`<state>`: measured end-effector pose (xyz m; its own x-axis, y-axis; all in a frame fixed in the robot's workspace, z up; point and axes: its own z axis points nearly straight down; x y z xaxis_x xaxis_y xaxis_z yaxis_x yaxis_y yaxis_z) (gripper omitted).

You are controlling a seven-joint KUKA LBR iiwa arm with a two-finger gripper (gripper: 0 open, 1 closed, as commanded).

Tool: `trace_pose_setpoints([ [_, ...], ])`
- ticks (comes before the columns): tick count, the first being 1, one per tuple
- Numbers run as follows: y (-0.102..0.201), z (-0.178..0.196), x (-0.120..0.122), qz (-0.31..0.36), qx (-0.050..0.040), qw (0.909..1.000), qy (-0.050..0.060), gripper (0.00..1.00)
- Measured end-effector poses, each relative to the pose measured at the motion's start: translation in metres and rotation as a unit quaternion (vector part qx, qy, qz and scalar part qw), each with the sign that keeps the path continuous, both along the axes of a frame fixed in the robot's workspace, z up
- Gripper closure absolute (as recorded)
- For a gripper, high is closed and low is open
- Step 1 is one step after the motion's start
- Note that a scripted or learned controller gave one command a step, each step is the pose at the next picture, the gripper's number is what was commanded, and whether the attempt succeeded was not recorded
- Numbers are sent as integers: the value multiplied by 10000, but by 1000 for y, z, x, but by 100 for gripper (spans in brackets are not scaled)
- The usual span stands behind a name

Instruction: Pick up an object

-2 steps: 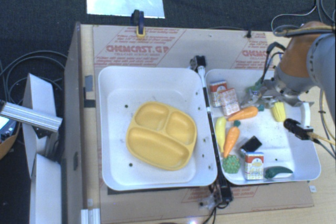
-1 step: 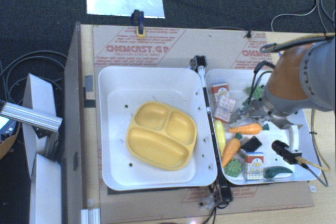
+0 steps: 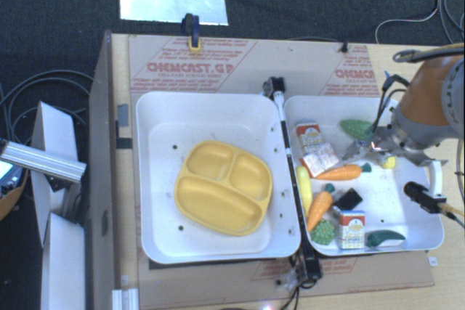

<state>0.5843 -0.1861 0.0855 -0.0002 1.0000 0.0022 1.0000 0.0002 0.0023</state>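
My gripper hangs low over the right bin, at its upper middle, below the grey wrist and orange band. It sits just right of a white snack packet and above an orange carrot. A green leafy toy lies just behind it. Also in this bin are a small red-and-white carton, a second carrot, a yellow piece, a black block, a broccoli, another carton and a dark green item.
The left bin holds a yellow compartment plate. A black divider rail runs between the bins. A black part of the arm juts over the right bin's right side. Cardboard lies beneath both bins.
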Motion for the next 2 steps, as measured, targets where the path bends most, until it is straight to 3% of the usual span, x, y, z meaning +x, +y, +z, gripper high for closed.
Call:
trace_pose_setpoints([
  [1,3,11,1,17,-8,10000,-21,100],
  [2,75,61,6,54,0,10000,-18,100],
])
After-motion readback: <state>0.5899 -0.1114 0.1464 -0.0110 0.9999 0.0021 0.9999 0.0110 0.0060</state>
